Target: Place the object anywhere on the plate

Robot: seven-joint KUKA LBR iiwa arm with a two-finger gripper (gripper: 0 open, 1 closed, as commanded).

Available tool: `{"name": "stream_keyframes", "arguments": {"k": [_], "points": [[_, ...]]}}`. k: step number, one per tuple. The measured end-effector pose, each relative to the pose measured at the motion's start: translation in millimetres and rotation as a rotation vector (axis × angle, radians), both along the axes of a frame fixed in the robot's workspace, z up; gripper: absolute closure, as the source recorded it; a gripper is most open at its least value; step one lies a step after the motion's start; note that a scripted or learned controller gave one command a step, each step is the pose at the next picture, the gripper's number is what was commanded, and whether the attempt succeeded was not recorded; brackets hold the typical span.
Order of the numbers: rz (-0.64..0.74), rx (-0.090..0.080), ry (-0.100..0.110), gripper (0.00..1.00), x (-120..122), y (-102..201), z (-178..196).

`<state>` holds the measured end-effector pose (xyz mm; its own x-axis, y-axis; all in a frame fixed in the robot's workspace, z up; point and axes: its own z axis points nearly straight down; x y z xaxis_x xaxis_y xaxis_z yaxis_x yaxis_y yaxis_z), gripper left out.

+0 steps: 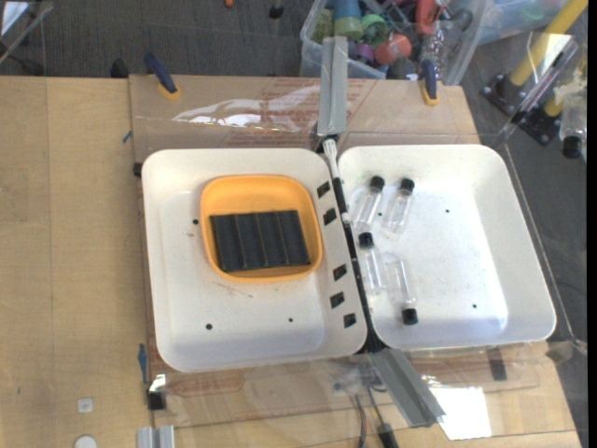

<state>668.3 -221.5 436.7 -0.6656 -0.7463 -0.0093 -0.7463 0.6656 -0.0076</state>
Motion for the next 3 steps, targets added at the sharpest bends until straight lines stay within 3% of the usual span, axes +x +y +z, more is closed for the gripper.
{"name": "stream_keyframes", "arguments": {"k": [2, 3], "points": [[0.78, -0.006, 0.001, 1.0, -0.2, 0.3, -1.1], [1.067, -0.008, 0.001, 1.0, -0.2, 6.3, -1.5]]}}
